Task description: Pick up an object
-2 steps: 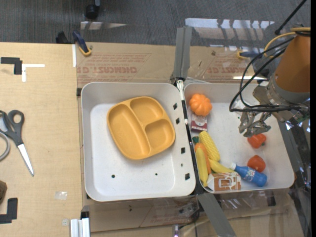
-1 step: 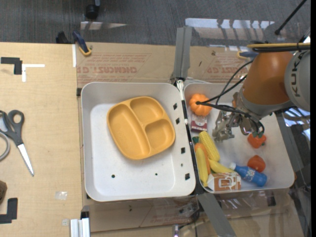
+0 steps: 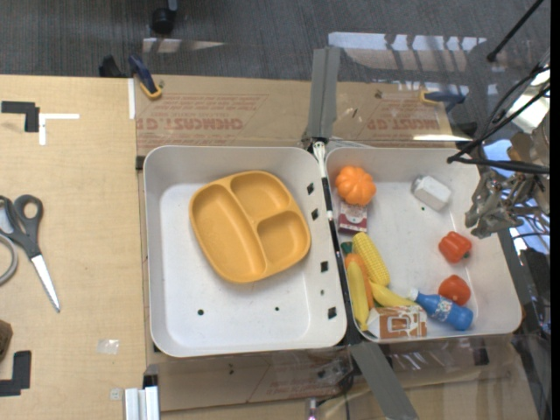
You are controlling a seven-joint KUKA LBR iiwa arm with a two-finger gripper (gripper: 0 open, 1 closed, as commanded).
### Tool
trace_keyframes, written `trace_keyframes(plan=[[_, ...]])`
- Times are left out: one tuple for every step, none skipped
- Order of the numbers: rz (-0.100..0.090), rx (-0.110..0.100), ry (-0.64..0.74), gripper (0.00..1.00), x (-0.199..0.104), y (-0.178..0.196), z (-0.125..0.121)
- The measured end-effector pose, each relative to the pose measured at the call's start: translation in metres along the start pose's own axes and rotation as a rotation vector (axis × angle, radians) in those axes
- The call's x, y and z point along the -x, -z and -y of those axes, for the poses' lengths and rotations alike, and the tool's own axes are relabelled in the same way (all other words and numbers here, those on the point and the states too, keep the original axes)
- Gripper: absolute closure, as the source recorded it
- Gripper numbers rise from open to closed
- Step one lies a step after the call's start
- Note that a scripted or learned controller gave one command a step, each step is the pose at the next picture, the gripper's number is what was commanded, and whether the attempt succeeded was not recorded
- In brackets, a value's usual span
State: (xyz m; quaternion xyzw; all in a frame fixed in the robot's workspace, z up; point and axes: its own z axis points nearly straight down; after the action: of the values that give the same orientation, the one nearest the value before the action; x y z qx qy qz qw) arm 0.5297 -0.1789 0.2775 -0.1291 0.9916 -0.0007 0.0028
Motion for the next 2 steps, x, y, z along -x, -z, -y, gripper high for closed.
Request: trace_keyframes(plan=[[-0.003, 0.001, -0.203, 1.0, 0.014, -0.173, -0.014], [0.002, -0.001, -0.74, 1.0, 0.077, -0.183, -0.018]])
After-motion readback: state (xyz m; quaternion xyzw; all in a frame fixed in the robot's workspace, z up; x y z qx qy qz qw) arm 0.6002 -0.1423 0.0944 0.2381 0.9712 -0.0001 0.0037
